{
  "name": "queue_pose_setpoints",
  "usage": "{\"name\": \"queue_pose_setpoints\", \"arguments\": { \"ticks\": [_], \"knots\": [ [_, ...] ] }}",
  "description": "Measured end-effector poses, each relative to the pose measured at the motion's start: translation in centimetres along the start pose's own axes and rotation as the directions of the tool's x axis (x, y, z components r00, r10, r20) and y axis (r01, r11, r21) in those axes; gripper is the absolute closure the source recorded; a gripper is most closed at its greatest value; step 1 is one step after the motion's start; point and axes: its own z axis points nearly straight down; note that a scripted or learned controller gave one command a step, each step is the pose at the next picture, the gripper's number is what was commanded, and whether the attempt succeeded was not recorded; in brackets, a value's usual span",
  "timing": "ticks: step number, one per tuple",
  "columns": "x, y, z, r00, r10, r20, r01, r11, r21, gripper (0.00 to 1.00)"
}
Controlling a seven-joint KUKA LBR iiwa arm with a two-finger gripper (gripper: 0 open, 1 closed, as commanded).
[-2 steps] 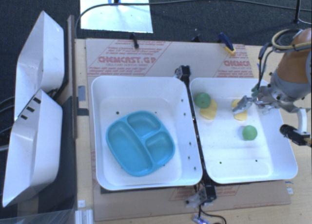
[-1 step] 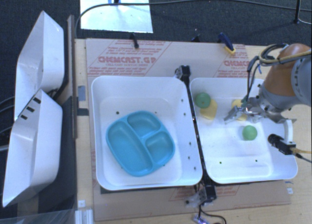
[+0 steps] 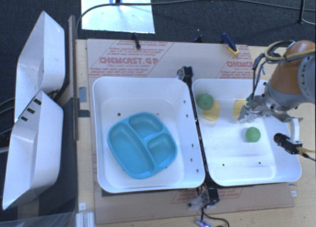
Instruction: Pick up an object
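**Bench inventory: two bins, one plate, four small items, one gripper**

Left bin (image 3: 98,122): one, white and shallow. Contents: one blue divided plate (image 3: 142,144) with three compartments, lying flat toward the bin's middle and near side.

Right bin (image 3: 286,169): one, white and shallow, set against the left bin along a shared black seam. Contents, left to right:
- One green ball (image 3: 205,101) in the far-left corner area.
- One yellow piece (image 3: 212,112) just beside that ball, touching or overlapping it on its near-right side.
- One second yellow piece (image 3: 239,107) farther right, close to the far wall, partly covered by the gripper.
- One smaller green ball (image 3: 253,134), alone on bare bin floor toward the middle right.

Count of graspable things: two green balls, two yellow pieces, one plate.

Gripper (image 3: 246,115): one, on the grey arm with the orange band, reaching in from the right and lowered into the far part of the right bin. Its tip sits at the near-right edge of the second yellow piece, touching or just above it; which, cannot be told. The smaller green ball lies near the tip on its near side, apart from it. The first ball and yellow piece lie to its left, apart. How wide the gripper stands cannot be told, and nothing is seen held in it.
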Motion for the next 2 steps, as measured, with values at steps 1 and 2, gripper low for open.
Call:
{"name": "queue_pose_setpoints", "arguments": {
  "ticks": [1, 2],
  "knots": [
    [-0.1, 0.0, -6.3, 1.0, 0.0, 0.001, 0.0, 1.0, -0.004, 1.0],
    [-0.1, 0.1, -11.4, 1.0, -0.001, 0.001, 0.001, 1.0, -0.003, 1.0]
  ]
}}
